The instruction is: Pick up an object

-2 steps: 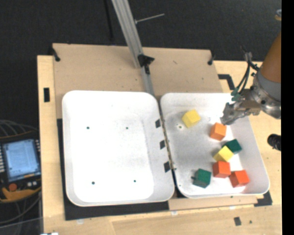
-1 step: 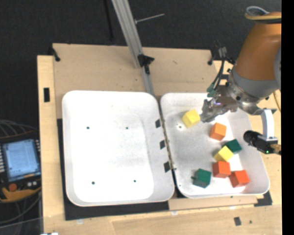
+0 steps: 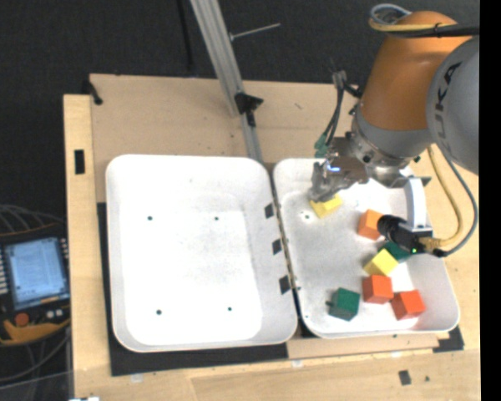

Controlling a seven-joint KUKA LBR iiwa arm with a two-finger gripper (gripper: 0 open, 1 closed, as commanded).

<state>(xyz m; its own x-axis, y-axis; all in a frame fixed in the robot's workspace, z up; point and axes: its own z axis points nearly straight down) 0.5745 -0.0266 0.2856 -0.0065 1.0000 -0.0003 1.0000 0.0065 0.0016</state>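
My gripper (image 3: 325,192) hangs over the upper left part of the right bin (image 3: 317,324), reaching down from the grey and orange arm (image 3: 409,73). A small yellow block (image 3: 326,207) lies directly at its tip, either touching it or just under it. More blocks sit further right in the same bin: an orange one (image 3: 369,224), a dark green one (image 3: 398,250), a second yellow one (image 3: 384,263), an orange-red one (image 3: 377,288), a red one (image 3: 407,304) and a green one (image 3: 344,304).
The left bin (image 3: 192,249) lies beside the right one, with a row of black clips (image 3: 277,245) along the shared edge. A slanted metal pole (image 3: 225,57) rises behind the bins. A pendant with a lit screen (image 3: 29,274) sits at far left.
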